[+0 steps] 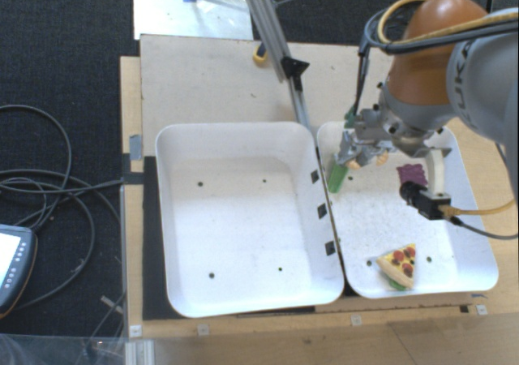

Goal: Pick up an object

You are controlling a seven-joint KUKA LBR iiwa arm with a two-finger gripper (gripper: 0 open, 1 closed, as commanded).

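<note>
My gripper point(348, 158) hangs over the back left part of the right bin point(454, 274), close to the wall it shares with the left bin. A long green toy vegetable point(336, 177) slants down from the fingertips, and its upper end sits between them. Its lower end is next to the bin's left wall. A purple toy point(411, 172) lies just to the right of the gripper, partly behind the wrist. A toy pizza slice point(399, 264) rests near the front of the same bin.
The left bin point(178, 193) stands beside the right one, with small black clips along the shared wall point(323, 211). A metal pole point(272, 23) slants down from the back to the bins' junction. A black connector with a yellow cable point(426, 199) hangs off the wrist.
</note>
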